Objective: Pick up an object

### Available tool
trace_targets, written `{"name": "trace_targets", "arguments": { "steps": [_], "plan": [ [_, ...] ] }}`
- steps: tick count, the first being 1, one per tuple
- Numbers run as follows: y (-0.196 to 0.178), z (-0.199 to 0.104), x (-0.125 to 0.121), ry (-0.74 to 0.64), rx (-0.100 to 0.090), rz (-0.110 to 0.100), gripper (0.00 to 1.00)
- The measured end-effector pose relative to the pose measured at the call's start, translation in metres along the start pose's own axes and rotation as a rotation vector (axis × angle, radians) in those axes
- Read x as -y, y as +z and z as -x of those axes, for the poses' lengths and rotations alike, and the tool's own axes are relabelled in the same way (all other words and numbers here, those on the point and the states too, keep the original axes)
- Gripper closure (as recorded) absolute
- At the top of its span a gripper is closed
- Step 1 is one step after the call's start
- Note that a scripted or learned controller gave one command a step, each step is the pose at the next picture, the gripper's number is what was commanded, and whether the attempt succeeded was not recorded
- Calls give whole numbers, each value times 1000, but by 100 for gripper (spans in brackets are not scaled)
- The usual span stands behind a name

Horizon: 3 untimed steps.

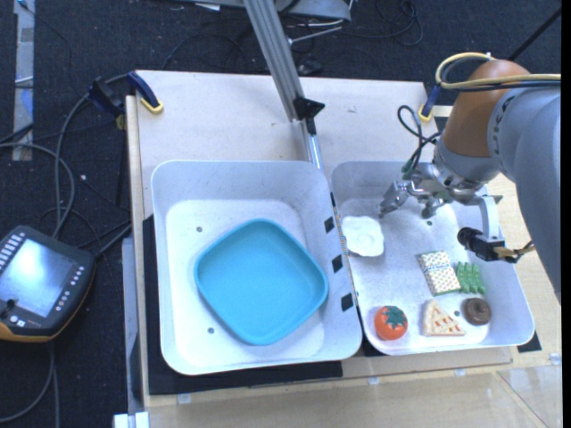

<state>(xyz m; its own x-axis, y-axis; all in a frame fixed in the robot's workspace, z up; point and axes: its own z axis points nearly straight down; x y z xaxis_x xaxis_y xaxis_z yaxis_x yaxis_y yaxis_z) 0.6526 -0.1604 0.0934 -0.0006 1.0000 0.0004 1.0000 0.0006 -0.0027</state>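
Observation:
My gripper (pixel 408 206) hovers over the far part of the right bin (pixel 357 178), its fingers spread open with nothing between them. A white round object (pixel 363 236) lies just below and to the left of it. Toward the near right lie a checkered block (pixel 437 272) and a green leafy piece (pixel 470 277). Along the bin's near edge sit a red tomato (pixel 390 323), a tan wedge (pixel 440 319) and a small brown ring (pixel 477 310).
The left bin (pixel 174 185) holds a large blue square plate (pixel 260 279). A slanted metal bar (pixel 277 47) comes down to the far end of the divide between the bins. A handheld control pendant (pixel 36 279) lies off the bench at left.

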Motion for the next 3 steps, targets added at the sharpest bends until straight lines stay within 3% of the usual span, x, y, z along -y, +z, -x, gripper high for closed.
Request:
{"name": "trace_targets", "arguments": {
  "steps": [1,3],
  "plan": [
    [-12,0,-1,-1,1,3,100],
    [-105,5,-11,0,1,7,100]
  ]
}}
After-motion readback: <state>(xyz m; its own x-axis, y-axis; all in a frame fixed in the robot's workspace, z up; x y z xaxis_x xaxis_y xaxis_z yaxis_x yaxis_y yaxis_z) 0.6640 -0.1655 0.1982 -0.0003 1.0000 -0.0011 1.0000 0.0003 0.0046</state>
